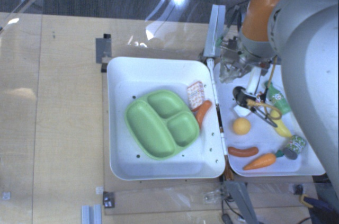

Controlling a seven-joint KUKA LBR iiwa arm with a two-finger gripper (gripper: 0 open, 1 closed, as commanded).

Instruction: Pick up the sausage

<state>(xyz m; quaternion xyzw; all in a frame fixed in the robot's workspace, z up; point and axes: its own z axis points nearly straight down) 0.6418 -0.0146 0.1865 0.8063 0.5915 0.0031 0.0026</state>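
Here, the camera view looks down at a slant on a wooden bench (53, 112) carrying two shallow white bins side by side. The left bin (122, 159) contains a green three-compartment tray (161, 123), tilted diagonally in the bin. Just beside the tray's right edge lie a small red-and-white packet (195, 93) and, below it, an orange carrot (203, 110) angled toward the bin wall. The right bin (296, 166) holds the sausage (243, 151), lying roughly horizontal near the bin's lower left corner. A second carrot (260, 161) lies just below and to the right of the sausage, close to it. A small round orange fruit (241, 126) sits above the sausage, apart from it. A yellow banana (283, 128) and a green item (277, 99) lie further right. The grey arm with its orange band (267, 0) enters from the right, and the gripper (233, 70) hangs over the upper left part of the right bin, well apart from the sausage. Whether it is spread or closed cannot be told; nothing is visibly held.
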